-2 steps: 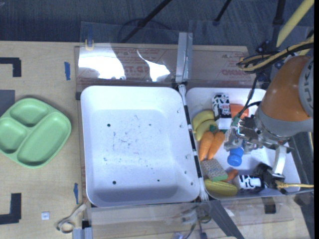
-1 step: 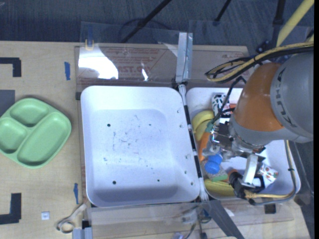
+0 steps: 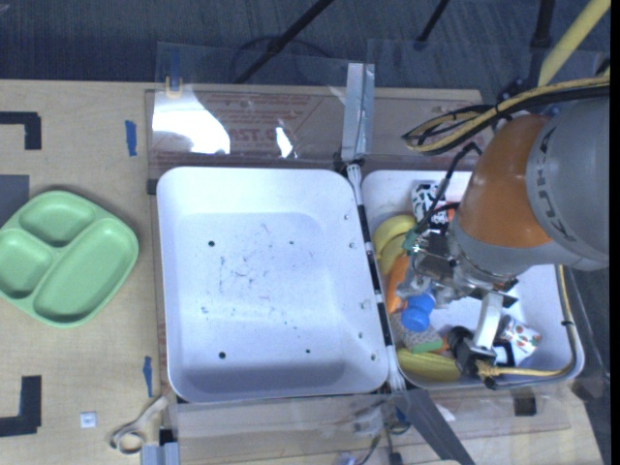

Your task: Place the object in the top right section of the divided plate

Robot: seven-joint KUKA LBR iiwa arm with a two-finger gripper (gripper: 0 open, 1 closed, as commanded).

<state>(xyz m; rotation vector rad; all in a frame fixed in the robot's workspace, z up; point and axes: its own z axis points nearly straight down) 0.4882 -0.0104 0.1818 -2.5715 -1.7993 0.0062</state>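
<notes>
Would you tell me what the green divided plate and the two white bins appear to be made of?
The green divided plate looks like moulded plastic with a matte finish: uniform colour, soft rounded ridges, no sharp glare. The left bin and right bin seem to be thin, smooth white plastic or coated metal, and the left one's floor is scuffed.

Bright, even overhead light; glare on the clear panel [image 3: 242, 124].

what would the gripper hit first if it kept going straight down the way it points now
Probably the blue object among the toys in the right bin, with a yellow banana-like piece just beside it. The gripper hangs over that pile; depth is unclear from this slanted view.
</notes>
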